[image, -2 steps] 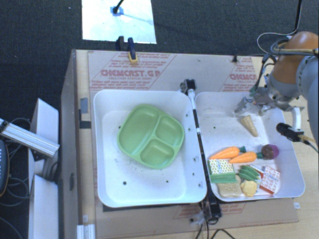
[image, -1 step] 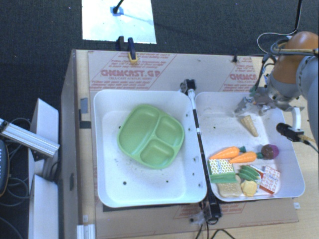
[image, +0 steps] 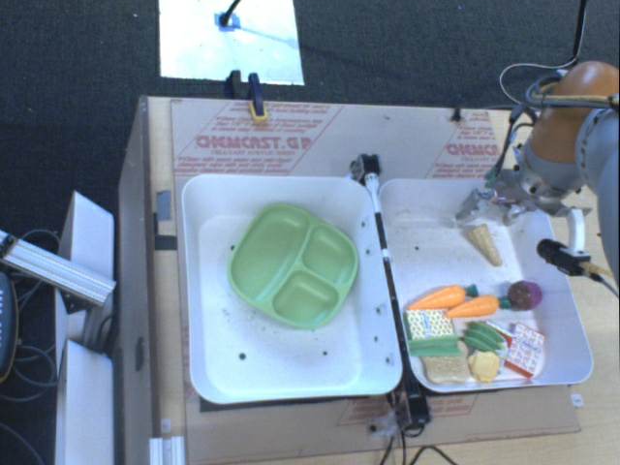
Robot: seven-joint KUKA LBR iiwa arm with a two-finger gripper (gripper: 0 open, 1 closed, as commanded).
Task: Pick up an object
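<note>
Here the tool (image: 492, 204) hangs low over the right bin's (image: 426, 211) back half, its fingers apart with nothing between them. Just below its tips lies the cone (image: 485, 242), a pale wedge that seems the likeliest pick. Farther off toward the bin's front sit two carrots (image: 455, 301), a purple ball (image: 524, 294) and a crowded heap of small food pieces (image: 470, 349). Farthest away, the green tray (image: 294, 264) fills the left bin (image: 208, 356). The cone's taper could let it squirt free as the fingers close, or they could close beside it.
</note>
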